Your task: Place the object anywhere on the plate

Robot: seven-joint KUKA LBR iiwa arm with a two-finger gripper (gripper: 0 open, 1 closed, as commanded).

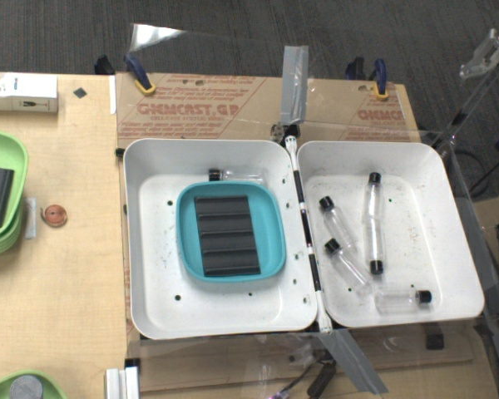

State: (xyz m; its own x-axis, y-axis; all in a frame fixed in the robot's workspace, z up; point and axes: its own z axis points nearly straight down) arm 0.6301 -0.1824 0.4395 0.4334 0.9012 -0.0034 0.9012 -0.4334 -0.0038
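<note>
1. Jaws: how they stand cannot be told, nor whether they hold or touch anything.
2. Two white bins sit side by side; the left bin (pixel 150 306) bears a teal plate (pixel 271 231) near its middle.
3. On the plate lies a black ribbed insert (pixel 226 236), long axis running from 12 to 6 o'clock.
4. At 12 o'clock from the plate, just beside its rim, a clear tube with a black cap (pixel 233 175) lies on the left bin's floor, cap end pointing toward 9 o'clock.
5. The right bin (pixel 449 223) holds four more clear, black-capped tubes, all off the plate.
6. The long tube (pixel 373 223) lies near that bin's middle, running from 12 to 6 o'clock, with a black cap at each end.
7. At 9 o'clock from it lie two short tubes, the upper tube (pixel 331 213) and the lower tube (pixel 345 260), both tilted.
8. The fourth tube (pixel 403 299) lies at 6 o'clock, along the bin's near wall.
9. A cardboard sheet (pixel 200 106) lies under the bins' far edge, held by clamps.
</note>
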